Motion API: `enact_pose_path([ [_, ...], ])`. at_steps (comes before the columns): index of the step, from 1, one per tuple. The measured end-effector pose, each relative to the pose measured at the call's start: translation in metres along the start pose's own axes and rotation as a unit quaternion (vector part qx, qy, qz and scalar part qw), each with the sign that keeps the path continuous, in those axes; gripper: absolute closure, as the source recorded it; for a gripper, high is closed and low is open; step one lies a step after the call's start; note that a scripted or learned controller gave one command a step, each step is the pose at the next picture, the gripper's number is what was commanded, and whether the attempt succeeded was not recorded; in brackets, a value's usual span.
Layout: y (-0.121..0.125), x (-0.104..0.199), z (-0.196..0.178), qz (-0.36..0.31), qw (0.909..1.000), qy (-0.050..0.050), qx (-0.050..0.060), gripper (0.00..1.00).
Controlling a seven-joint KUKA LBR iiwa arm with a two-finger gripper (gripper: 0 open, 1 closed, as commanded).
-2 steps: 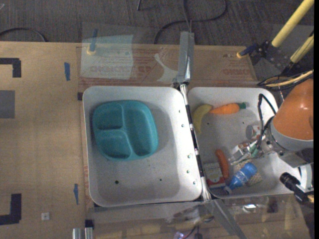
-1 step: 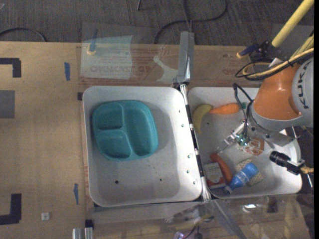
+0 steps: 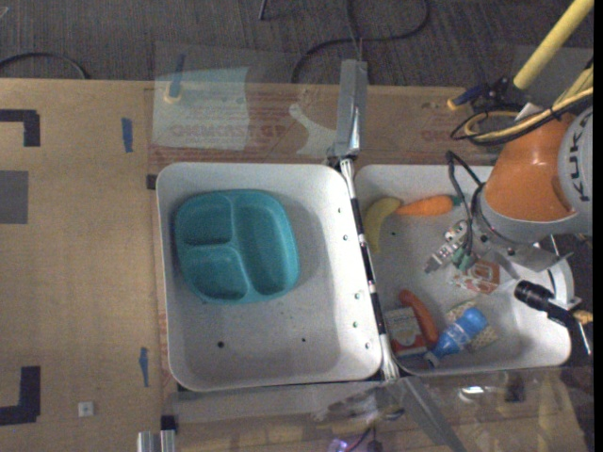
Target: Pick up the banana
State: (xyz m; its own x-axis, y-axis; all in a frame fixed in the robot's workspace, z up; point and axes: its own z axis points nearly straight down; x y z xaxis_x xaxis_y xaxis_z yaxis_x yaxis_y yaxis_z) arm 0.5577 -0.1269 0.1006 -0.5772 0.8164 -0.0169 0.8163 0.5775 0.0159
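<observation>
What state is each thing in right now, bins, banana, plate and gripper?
banana: lying in the right bin's far left corner, ungrasped, touching the carrot.
carrot: lying flat beside the banana.
teal divided plate: upright in the left bin.
blue bottle: on its side near the front of the right bin.
gripper: low over the right bin, apart from the banana.

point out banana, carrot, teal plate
banana (image 3: pixel 379 220), camera view, middle of its yellow curve
carrot (image 3: pixel 426 205), camera view, middle of the orange body
teal plate (image 3: pixel 283 276), camera view, right rim
</observation>
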Motion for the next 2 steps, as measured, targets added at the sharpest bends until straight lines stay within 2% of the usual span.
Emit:
enact_pose_path([
  [1, 0.066, -0.039, -0.039, 0.087, 0.9962, 0.006, 0.007, 1.00],
  [2, 0.096, -0.035, 0.015, 0.452, 0.8918, 0.002, 0.009, 1.00],
])
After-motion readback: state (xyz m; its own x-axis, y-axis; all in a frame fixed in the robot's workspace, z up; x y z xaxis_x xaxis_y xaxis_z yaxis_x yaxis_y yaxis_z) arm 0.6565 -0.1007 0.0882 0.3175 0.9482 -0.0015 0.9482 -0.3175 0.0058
